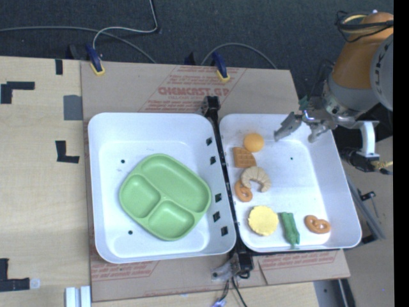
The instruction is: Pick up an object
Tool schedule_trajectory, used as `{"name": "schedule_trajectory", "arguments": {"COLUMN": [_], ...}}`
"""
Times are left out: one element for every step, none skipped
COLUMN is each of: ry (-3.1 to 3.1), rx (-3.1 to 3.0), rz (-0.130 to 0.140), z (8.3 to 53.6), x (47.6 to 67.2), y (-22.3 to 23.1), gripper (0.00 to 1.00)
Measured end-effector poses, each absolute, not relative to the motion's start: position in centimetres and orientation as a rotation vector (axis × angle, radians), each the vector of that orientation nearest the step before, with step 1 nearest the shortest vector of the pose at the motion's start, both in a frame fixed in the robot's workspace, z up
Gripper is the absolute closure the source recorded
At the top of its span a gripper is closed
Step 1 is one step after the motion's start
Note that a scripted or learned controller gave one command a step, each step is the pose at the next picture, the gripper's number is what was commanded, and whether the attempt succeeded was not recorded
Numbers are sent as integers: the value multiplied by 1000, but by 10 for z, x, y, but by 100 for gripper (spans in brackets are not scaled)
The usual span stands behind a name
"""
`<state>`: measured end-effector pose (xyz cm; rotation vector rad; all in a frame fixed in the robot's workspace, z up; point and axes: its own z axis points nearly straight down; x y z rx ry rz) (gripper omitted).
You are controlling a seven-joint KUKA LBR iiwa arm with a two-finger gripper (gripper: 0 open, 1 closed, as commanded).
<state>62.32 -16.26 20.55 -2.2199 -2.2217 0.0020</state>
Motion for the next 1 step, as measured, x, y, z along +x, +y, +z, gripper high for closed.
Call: {"name": "schedule_trajectory", "arguments": {"ry": [-2224], "rx": [-2220], "rz": [0], "z": [94], "x": [649], "y": [-133], "gripper": [0]}}
